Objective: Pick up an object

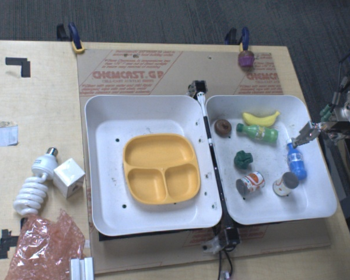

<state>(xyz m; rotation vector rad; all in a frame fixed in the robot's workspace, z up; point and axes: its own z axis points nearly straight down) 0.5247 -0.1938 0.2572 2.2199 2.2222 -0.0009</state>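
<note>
The right bin (315,206) holds a yellow banana (261,118), a green bottle (258,133), a brown ring-shaped piece (223,127), a dark green lump (242,158), a red and white can (252,182) on its side, a small grey cylinder (286,184) and a blue bottle (296,163). My gripper (301,138) reaches in from the right edge over the bin's right side. Its tip is just above the cap end of the blue bottle. I see nothing held in it.
The left bin (105,121) holds a yellow divided tray (161,168). A purple object (246,58) sits on the board behind the bins. Left of the bins lie a spiral light bulb (34,186), a white cube (69,177) and a pink plastic bag (41,247).
</note>
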